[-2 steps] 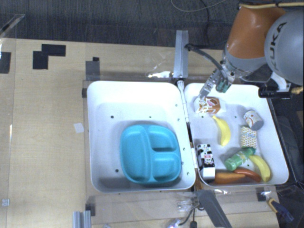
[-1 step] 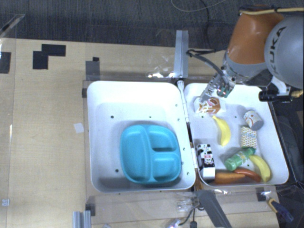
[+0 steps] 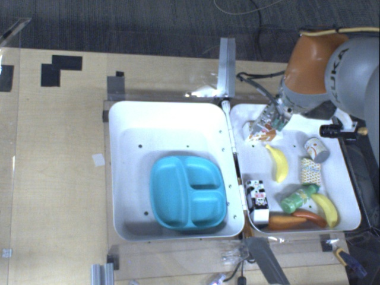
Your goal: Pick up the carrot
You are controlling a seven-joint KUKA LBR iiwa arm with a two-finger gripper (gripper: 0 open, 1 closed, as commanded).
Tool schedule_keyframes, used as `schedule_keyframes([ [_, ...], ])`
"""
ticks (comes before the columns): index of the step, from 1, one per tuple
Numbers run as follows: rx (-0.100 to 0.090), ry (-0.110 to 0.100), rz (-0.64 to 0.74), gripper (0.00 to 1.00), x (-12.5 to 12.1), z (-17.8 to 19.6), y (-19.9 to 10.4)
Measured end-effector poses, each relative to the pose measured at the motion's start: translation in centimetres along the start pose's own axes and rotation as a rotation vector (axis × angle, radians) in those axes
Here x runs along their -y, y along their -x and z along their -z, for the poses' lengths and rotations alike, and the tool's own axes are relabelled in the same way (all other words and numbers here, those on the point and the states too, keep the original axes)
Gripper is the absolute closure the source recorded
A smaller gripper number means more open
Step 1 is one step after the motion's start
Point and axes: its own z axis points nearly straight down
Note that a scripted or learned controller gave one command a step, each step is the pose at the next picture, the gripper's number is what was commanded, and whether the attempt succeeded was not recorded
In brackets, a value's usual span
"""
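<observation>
Gripper (image 3: 265, 127) low over upper left of right bin (image 3: 350, 186), above a small crumpled packet (image 3: 261, 136); finger state not discernible. Carrot (image 3: 290, 221) lying flat along bin's near wall, just beside green bottle (image 3: 298, 198) and a banana (image 3: 326, 209). Blue divided plate (image 3: 189, 191) in left bin (image 3: 130, 159).

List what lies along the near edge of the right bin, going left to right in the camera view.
Black-and-white box → carrot → green bottle → banana.
</observation>
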Motion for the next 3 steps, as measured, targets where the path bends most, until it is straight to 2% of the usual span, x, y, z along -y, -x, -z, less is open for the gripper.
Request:
schedule_keyframes([
  [1, -0.018, -0.014, -0.213, 1.00, -2.7, 6.0, -0.9],
  [2, -0.021, -0.016, -0.243, 1.00, -3.6, 5.9, -4.4],
  [3, -0.015, -0.011, -0.238, 1.00, -3.9, 7.2, -4.3],
])
